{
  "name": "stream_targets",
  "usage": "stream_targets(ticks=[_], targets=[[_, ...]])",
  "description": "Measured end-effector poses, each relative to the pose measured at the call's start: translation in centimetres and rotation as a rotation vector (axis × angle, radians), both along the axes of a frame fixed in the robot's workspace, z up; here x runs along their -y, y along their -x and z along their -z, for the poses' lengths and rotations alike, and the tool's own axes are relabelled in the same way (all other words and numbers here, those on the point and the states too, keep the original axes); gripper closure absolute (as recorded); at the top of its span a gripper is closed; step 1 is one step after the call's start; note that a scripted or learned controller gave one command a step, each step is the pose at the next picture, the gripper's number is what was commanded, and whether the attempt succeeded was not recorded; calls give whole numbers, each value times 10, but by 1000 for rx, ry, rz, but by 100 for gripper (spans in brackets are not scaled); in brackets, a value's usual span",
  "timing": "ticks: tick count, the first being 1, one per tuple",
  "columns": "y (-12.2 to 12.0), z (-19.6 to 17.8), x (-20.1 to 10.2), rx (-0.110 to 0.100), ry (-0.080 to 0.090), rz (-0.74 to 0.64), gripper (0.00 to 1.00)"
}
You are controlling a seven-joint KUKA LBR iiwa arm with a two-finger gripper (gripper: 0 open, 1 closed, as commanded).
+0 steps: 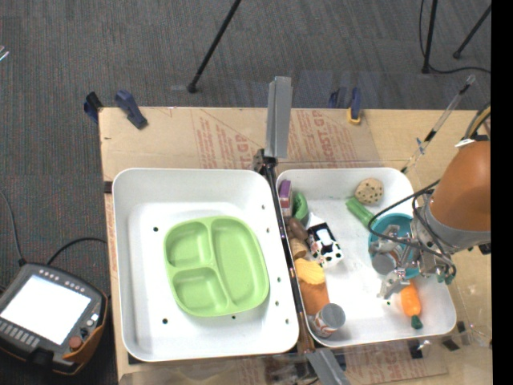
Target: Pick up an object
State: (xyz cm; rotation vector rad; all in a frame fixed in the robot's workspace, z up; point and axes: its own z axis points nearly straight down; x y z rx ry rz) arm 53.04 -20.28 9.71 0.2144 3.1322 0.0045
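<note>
The arm's pincer (398, 279) hangs low beside the orange carrot (410, 301).

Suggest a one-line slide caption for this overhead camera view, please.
Arm's tool hovers in the right bin near an orange carrot toy; green divided plate in the left bin.

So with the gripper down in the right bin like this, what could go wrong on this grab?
The gripper sits between the orange carrot and the teal bowl, so closing may catch the bowl rim or just nudge the carrot. The carrot also lies close to the right bin wall, which could block a finger.
</note>
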Motion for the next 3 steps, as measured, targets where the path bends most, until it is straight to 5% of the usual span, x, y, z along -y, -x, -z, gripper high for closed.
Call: stream_targets(ticks=[1,2,3], targets=[[-1,-10,-1,3,0,-3,100],[-1,-10,-1,2,-1,-3,0],[-93,3,7,4,3,28,0]])
